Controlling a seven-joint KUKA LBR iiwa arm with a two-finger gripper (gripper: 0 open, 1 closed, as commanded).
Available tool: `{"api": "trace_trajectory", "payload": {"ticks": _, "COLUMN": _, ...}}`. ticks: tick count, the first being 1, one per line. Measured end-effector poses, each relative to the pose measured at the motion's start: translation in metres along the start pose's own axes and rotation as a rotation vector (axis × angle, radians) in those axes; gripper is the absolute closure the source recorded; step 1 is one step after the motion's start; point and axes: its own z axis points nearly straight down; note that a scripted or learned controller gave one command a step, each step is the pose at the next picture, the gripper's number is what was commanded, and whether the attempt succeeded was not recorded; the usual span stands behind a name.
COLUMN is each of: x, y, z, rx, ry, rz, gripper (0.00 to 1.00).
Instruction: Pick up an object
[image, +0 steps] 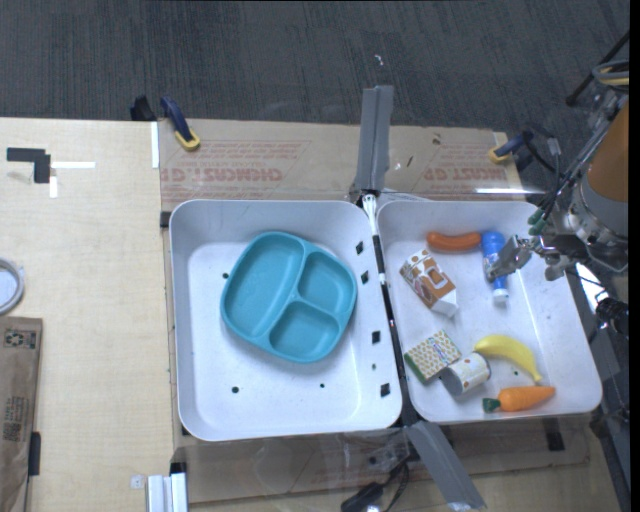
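Over the right bin (590, 340), near its upper right corner, the gripper (520, 255) hangs just beside a blue bottle (493, 262); whether it is apart or together I cannot tell. Nothing sits visibly in it. The bottle lies flat with its white cap toward the bin's middle, close to a sausage (455, 241) and a small carton (429, 281). Lower in the bin lie a banana (510, 354), a carrot (522, 398), a can (467, 374) and a patterned box (432, 355). In the left bin (190, 330) rests a teal plate (288, 296). As nearest target, the bottle is probably light, stiff plastic, smooth and round, so it may roll or slip; a hold across its body, mid-length, looks safest
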Motion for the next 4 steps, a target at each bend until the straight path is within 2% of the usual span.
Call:
{"api": "trace_trajectory", "payload": {"ticks": 1, "x": -0.067, "y": 0.035, "z": 0.126, "rx": 0.0, "ry": 0.007, "rz": 0.01, "gripper": 0.0}}
{"api": "trace_trajectory", "payload": {"ticks": 2, "x": -0.057, "y": 0.116, "z": 0.146, "rx": -0.001, "ry": 0.005, "rz": 0.028, "gripper": 0.0}}
{"api": "trace_trajectory", "payload": {"ticks": 3, "x": -0.059, "y": 0.117, "z": 0.137, "rx": -0.002, "ry": -0.001, "rz": 0.024, "gripper": 1.0}}
{"api": "trace_trajectory", "payload": {"ticks": 4, "x": 0.007, "y": 0.087, "z": -0.009, "rx": -0.004, "ry": -0.001, "rz": 0.116, "gripper": 1.0}}
